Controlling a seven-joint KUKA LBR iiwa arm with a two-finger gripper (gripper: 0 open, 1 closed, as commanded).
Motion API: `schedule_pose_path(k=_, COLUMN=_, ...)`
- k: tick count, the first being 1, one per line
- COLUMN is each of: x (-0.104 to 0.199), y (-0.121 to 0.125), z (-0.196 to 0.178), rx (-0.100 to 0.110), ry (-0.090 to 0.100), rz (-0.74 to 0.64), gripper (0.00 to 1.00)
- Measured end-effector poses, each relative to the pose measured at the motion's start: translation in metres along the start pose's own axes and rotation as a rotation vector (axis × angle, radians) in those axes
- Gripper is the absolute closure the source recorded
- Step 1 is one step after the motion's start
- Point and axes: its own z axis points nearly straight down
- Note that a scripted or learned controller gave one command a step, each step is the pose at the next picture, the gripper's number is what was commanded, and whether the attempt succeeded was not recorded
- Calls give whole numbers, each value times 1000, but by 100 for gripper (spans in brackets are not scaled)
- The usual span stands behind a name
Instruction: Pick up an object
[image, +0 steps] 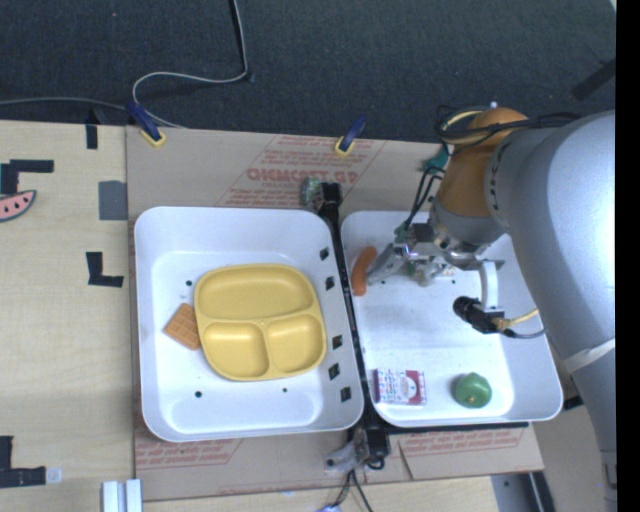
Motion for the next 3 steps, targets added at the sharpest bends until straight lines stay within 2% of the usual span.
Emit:
schedule_pose_path(k=1, x=-1, y=2, z=-11, rx=-14, ry=-8, rz=-3, gripper=100)
schedule_pose_path(k=2, x=-2, y=2, z=-11, rx=-14, ry=-9, rz=-3, gripper=0)
schedule_pose_path(k=3, x=-16, y=-83, z=-1, rx=-18, ry=-5, rz=-1, gripper=0)
